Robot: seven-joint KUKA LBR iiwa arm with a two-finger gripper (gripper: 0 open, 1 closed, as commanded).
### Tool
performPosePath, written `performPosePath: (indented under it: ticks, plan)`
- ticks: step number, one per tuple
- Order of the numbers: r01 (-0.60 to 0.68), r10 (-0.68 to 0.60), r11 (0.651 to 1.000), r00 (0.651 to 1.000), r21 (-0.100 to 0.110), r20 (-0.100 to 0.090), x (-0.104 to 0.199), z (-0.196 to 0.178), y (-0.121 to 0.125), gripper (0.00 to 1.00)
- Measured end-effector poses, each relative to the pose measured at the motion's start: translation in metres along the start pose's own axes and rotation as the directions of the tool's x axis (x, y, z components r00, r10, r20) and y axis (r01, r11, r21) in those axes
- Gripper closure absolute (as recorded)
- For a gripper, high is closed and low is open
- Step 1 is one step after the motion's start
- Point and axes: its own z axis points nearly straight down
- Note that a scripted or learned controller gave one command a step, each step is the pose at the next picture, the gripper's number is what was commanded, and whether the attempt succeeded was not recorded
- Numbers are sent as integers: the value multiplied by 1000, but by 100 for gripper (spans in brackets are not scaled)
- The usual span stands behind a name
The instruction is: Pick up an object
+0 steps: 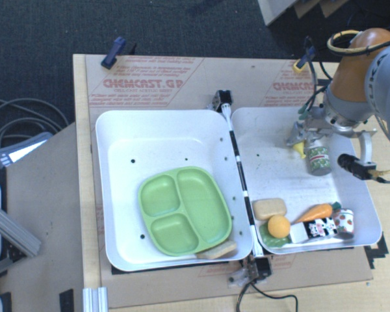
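Camera view: the gripper (307, 140) sits low in the right bin (266, 132), at its far side, right over a small green-labelled can (318, 160) with something yellow (299, 149) just beside it. How its grasp stands, I cannot tell. Toy carrot (320, 211), orange ball (279, 226) and bread slice (270, 207) crowd the near edge. The green divided tray (184, 209) lies in the left bin (117, 174). Risk, as judged: an off-centre close could tip or skid the can away.
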Motion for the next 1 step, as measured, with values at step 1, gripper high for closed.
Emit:
performPosePath:
  ticks: [1]
  plan:
    - [2,-2,1000,1000,-10,-1,119,-91,7,100]
